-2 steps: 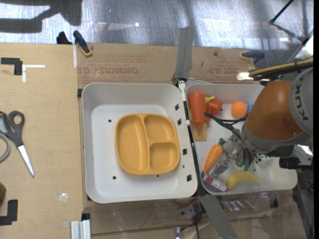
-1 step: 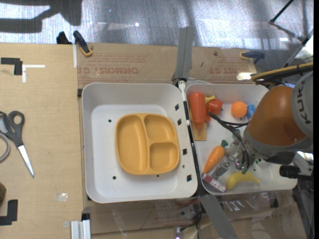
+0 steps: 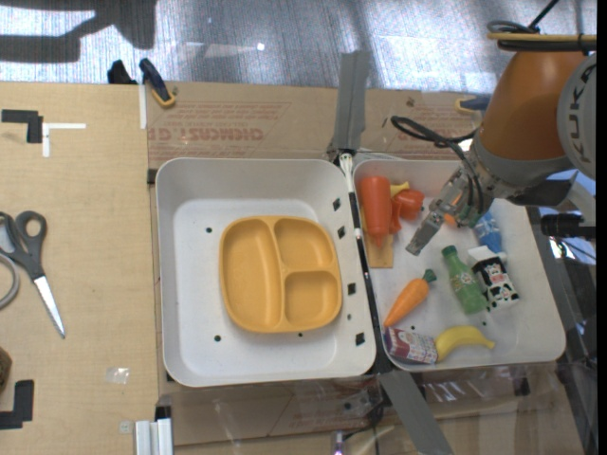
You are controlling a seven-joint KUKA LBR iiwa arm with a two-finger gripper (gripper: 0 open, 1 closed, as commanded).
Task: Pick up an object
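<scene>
Right bin: carrot below fingers, apart.

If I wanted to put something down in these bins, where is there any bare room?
Bare floor rings the yellow plate in the left bin. The right bin is crowded: carrot, bottle, banana.

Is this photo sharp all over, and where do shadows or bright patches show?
Camera view: the yellow divided plastic plate and orange toy carrot look crisp; the gripper is slightly soft; dark shadows and bright streaks cross the grey floor at the top.
</scene>
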